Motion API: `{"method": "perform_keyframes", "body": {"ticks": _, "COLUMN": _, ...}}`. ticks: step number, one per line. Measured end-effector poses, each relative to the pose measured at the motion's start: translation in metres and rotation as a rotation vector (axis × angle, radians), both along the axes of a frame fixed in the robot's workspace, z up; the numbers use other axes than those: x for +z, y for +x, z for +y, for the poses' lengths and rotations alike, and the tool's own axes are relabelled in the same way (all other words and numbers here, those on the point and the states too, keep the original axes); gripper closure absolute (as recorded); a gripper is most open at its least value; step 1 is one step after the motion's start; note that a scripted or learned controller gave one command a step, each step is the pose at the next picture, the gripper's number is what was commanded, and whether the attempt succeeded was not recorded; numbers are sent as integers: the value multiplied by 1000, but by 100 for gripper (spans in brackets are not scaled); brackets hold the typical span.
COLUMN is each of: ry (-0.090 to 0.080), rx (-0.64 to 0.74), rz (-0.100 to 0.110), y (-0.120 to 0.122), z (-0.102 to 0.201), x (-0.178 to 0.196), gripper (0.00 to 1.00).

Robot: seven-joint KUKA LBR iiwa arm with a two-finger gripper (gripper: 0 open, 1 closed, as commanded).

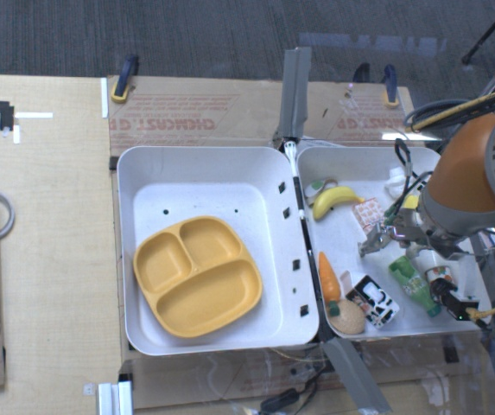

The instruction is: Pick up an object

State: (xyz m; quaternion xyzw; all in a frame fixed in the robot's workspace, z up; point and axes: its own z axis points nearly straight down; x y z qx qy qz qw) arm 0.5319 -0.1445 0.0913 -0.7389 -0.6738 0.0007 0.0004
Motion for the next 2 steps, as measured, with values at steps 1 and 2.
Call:
{"method": "perform_keyframes", "body": {"ticks": 1, "ry": -1, "rx": 366, "rz": -3, "y": -10, "z": -45, "x": 45, "gripper": 0}}
{"method": "perform_keyframes", "body": {"ticks": 2, "ry": 1, "rx": 405, "rz": 0, "y": 26, "z": 19, "x": 0, "gripper": 0}}
